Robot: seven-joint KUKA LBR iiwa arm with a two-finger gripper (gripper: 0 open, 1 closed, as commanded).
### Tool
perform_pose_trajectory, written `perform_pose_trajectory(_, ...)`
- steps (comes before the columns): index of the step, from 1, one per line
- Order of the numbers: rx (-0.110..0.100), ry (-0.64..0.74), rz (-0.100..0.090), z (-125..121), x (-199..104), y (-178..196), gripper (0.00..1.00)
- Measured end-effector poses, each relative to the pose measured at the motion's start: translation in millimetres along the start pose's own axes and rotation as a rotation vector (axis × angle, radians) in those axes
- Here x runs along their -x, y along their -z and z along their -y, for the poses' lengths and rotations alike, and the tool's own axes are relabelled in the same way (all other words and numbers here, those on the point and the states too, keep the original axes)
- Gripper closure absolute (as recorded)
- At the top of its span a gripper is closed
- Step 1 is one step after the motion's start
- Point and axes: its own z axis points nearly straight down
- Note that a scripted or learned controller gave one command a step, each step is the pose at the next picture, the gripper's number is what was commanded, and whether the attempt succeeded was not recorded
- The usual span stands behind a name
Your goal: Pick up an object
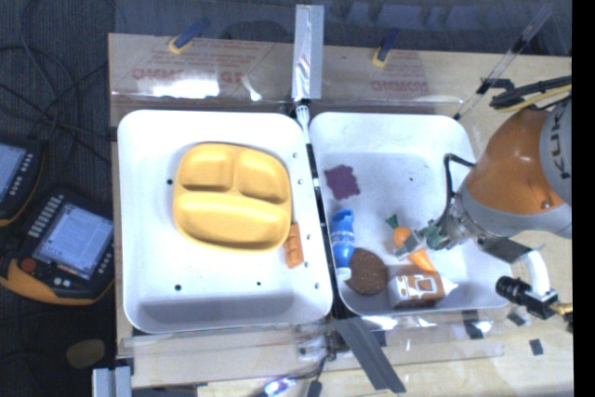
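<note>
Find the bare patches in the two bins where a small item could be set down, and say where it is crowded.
Free: left bin floor around the yellow tray; right bin far half above the purple piece. Crowded: its near edge, with blue bottle, brown ball, carton and tool.

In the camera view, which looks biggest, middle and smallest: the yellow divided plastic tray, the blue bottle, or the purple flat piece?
1. Yellow divided plastic tray, by far.
2. Blue bottle and purple flat piece look about alike, so I won't rank them.

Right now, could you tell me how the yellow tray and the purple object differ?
The yellow tray is in the left bin; the purple object is in the right bin. The tray is far larger. The tray has moulded compartments; the purple object looks flat. Both rest on the bin floors, untouched by the gripper.
</note>
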Motion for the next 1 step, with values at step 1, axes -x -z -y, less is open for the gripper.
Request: perform_pose_trajectory(1,-0.017,0.036,-0.009,-95.2,-72.2,82.6,1.00)
